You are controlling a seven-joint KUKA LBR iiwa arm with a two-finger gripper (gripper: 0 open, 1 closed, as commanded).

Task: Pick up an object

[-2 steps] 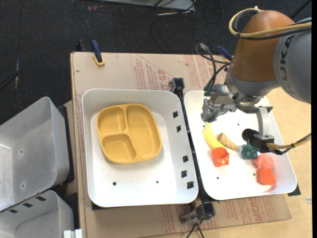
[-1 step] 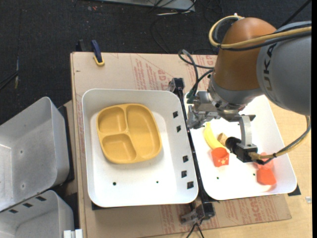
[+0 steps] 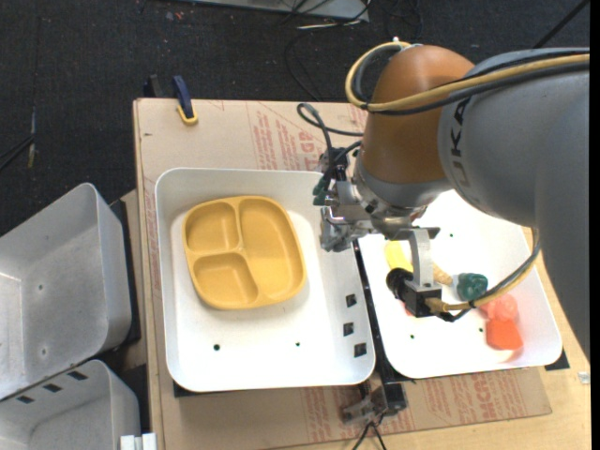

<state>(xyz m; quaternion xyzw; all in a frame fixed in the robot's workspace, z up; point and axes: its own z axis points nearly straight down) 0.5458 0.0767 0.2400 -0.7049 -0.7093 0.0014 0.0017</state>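
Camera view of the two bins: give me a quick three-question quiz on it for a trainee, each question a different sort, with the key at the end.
1. True or false: the yellow plate lies in the left-hand bin of the view.
2. How many compartments does the plate have? A two, B three, C four.
3. Which bin holds the orange object and the green object?

Key: 1 true; 2 B; 3 the right-hand bin.
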